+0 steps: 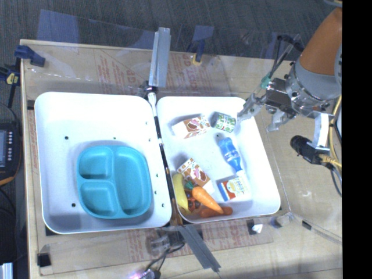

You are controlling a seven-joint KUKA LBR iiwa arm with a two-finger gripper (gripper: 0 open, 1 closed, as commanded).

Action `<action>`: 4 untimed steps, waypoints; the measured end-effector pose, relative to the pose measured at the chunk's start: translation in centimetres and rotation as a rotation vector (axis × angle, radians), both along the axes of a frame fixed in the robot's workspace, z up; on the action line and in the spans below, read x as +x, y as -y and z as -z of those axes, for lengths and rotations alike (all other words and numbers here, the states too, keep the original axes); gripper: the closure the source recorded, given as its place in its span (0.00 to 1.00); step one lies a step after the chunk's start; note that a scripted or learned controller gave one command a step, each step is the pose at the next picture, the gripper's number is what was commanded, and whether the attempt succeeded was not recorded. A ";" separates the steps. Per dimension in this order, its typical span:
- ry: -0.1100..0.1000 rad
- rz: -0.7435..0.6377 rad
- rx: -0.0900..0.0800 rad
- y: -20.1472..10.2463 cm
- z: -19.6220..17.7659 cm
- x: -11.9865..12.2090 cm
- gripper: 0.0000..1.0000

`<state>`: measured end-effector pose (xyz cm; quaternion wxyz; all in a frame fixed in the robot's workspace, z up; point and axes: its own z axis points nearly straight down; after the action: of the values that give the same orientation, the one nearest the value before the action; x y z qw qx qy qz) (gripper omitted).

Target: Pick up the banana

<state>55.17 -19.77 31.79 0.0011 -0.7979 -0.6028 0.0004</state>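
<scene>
The yellow banana [179, 193] lies along the left wall of the right bin [264, 173], near its front corner, partly tucked under a carrot [204, 199] and a small carton [193, 171]. My gripper [251, 107] hangs over the right bin's back right corner, well away from the banana, with nothing between its fingers. The fingers look spread apart. The grey arm with its orange band [322, 42] comes in from the right.
The right bin also holds a blue bottle [229, 151], a green can [223, 121], a red-white carton [192, 125] and a small box [235, 187]. A blue divided tray [114, 181] sits in the left bin [58, 127]. A metal bar [158, 57] stands behind the bins.
</scene>
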 end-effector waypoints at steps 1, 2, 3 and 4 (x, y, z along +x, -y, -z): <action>-0.006 0.077 0.002 -1.3 17.1 -2.5 0.00; -0.001 0.120 0.000 0.5 6.7 1.1 0.00; -0.005 0.413 -0.001 -3.2 11.2 9.9 0.00; -0.006 0.524 0.000 0.6 16.1 2.0 0.00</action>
<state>57.20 -20.40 15.74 0.0030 -0.9267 -0.3757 0.0026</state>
